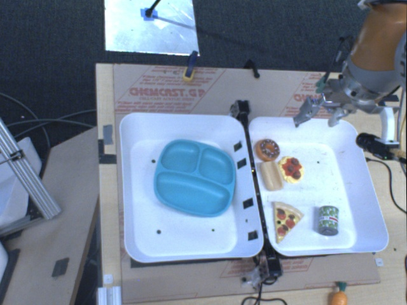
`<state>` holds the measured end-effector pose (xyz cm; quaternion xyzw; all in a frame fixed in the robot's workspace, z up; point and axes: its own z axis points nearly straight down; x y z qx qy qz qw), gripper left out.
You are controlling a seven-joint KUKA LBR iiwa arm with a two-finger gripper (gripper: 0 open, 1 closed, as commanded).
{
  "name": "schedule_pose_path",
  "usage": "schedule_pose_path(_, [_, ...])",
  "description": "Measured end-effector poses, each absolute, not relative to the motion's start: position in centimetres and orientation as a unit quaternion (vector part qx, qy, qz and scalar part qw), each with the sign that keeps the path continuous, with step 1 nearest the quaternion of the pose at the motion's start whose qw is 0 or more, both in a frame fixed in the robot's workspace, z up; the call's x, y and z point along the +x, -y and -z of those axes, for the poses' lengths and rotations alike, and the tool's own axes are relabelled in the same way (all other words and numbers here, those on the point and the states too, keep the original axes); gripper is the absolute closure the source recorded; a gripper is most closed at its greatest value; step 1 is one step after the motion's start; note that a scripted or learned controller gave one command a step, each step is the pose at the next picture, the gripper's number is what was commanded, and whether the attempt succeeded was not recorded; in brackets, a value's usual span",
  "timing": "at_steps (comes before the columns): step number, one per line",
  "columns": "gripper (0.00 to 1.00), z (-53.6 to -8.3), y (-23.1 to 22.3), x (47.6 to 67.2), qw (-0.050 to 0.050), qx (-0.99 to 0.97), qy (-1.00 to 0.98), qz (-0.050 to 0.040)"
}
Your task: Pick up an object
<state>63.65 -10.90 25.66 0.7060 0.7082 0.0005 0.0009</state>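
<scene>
In the right bin [365,189], the toys crowd the nine-o'clock side: a donut [267,149], a bread roll [271,175] and a round pizza piece [292,169] sit touching or just beside one another, leaving little room between them. A pizza slice [285,220] lies toward seven o'clock and a small can [328,220] toward five, well apart. The bin's floor from twelve to three o'clock lies bare. In the left bin [137,170], a blue divided plate [194,177] takes the centre; bare floor rings it.
</scene>
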Motion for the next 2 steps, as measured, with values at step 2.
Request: schedule_pose_path(2, [0.0, -8.2, 14.6, 56.1, -0.002, 0.708, -0.706, 0.0019])
